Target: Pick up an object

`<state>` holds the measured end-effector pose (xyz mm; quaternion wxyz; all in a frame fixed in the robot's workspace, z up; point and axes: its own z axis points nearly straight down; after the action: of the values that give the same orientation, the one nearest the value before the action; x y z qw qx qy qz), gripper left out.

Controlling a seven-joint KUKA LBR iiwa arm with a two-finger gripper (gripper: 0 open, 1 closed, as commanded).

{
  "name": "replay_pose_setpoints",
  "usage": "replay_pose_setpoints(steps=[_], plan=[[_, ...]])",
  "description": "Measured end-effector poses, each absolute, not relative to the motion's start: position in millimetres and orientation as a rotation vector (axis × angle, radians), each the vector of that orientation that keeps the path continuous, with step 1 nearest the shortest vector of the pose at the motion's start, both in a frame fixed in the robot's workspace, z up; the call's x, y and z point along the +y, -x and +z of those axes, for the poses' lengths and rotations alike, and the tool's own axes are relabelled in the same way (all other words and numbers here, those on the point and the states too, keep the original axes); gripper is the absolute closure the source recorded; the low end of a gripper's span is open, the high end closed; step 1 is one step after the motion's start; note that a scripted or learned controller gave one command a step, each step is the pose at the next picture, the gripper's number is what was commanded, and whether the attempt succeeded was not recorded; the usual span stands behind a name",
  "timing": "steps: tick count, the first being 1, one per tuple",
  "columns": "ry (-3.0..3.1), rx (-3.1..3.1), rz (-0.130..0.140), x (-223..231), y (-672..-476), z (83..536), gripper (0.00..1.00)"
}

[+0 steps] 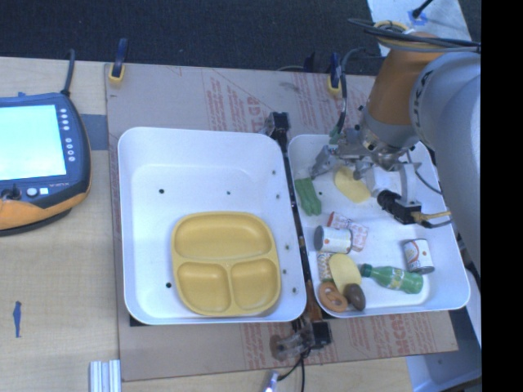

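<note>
Gripper (353,163) low in right bin (445,300), over yellow piece (353,186) — piece just below fingertips, touching or nearly. Open or shut: cannot tell. Green pod (308,196) beside, to left. Advice — centre on piece, close squarely, lift straight.

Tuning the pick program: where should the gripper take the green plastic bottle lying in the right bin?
Probably across the green plastic bottle's wide body, coming straight down. It lies on its side, its narrow neck pointing left toward the yellow piece, with open floor beside the body.
</note>
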<state>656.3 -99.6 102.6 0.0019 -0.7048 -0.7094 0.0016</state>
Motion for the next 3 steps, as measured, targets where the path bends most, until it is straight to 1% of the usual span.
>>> replay_pose_setpoints(steps=[1, 2, 3], plan=[[2.218, -2.228, -0.001, -91.3, -657.0, 274.1, 0.00], [2.212, -2.223, 0.009, -50.7, -585.0, 190.7, 0.00], [2.213, -2.225, 0.007, -68.3, -499.4, 191.5, 0.00]])
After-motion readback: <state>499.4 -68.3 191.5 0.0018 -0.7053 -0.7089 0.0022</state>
